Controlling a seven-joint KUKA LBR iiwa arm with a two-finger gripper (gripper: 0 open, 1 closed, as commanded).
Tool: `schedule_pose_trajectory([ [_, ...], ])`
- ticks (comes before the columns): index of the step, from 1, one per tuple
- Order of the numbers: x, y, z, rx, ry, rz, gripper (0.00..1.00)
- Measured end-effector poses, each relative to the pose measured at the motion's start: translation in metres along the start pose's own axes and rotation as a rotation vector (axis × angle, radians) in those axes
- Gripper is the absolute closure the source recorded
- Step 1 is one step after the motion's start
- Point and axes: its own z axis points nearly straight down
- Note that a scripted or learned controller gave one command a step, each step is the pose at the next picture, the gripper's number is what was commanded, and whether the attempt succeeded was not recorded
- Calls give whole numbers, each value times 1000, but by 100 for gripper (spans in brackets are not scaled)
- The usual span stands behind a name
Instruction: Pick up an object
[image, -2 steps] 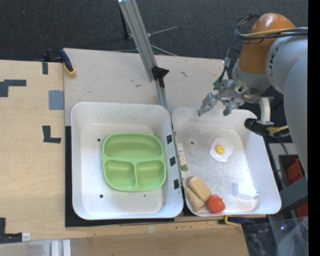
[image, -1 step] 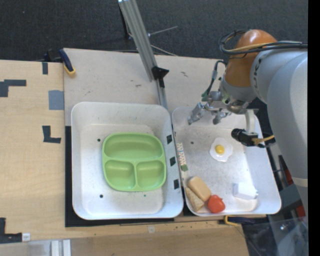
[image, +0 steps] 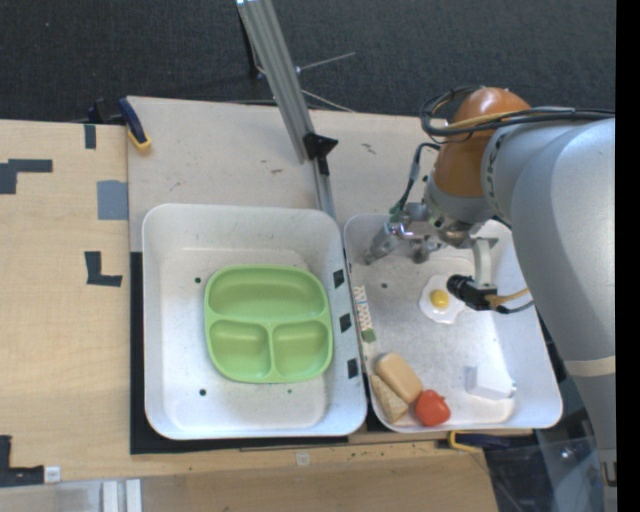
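From my seat the jaws (image: 400, 238) hang over the far left corner of the right bin (image: 520, 405), and I cannot tell from this angle whether they are apart or together; nothing shows between them. The grey arm (image: 560, 220) with its orange band (image: 478, 140) comes in from the right and covers the bin's far right corner. The nearest thing to the jaws is a toy fried egg (image: 438, 300), lying on the bin floor a little toward the near side and to the right of them, apart from them, with a black cable end just beside it. Well apart from the jaws, in the near left corner of that bin, I see a tan bread-like block (image: 397, 384) touching a small red tomato-like piece (image: 432, 408). The left bin (image: 160, 300) beside it carries a green divided plate (image: 268, 323) near its middle. Both bins sit on the counter (image: 60, 300).
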Motion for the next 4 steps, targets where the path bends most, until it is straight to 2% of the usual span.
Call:
schedule_pose_trajectory([
  [1, 1, 1, -13, -3, 0, -1, 100],
  [2, 1, 1, -55, -8, 1, 2, 100],
  [3, -2, 2, -119, -11, 0, 1, 100],
  [4, -1, 2, -115, -4, 1, 1, 100],
])
